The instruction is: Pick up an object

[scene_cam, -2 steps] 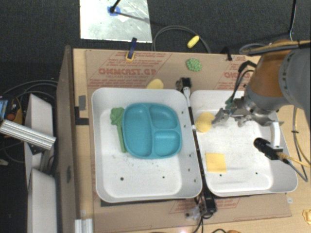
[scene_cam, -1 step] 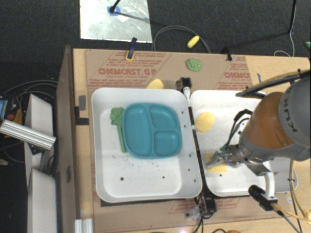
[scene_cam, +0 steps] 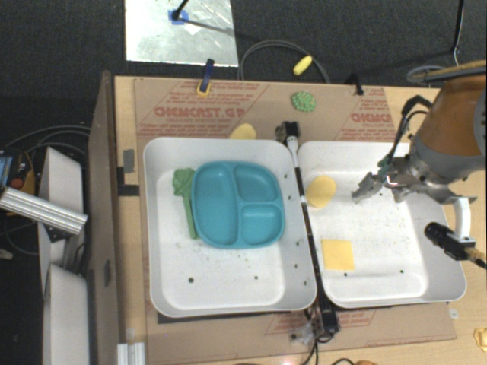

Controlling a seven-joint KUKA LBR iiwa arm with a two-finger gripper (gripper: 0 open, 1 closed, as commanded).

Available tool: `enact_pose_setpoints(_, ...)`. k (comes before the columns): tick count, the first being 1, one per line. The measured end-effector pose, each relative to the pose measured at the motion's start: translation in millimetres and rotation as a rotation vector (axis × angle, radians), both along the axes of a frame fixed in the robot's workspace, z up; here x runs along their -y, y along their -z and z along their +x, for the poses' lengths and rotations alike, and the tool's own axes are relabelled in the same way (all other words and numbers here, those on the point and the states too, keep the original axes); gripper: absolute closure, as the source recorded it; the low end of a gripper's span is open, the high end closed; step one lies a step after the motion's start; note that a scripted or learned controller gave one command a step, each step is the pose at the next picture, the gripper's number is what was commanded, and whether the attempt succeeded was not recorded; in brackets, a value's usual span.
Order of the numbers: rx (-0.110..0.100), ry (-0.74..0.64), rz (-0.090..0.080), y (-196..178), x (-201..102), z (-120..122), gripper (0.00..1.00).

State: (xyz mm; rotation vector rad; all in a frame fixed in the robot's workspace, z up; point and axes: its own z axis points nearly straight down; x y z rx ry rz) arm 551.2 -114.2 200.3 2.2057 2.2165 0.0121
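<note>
While the gripper (scene_cam: pixel 367 188) hovers in the right bin (scene_cam: pixel 434 284) — whether open or closed cannot be told — the round yellow piece (scene_cam: pixel 321 191) lies just to its left. It looks light, thin and flat — probably best pinched across its edges.

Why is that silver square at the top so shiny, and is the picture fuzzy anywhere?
In the camera view, the silver sheet on the dark floor bounces light back, so it shows bright patches. The two white bins look bright but keep their specks visible. The blue plate is fairly sharp; the gripper looks a little soft.
</note>
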Motion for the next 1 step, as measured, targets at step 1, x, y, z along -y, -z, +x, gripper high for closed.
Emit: enact_pose_setpoints(1, -0.023, 0.002, 0.008, 90.2, -26.0, -35.3, 0.0)
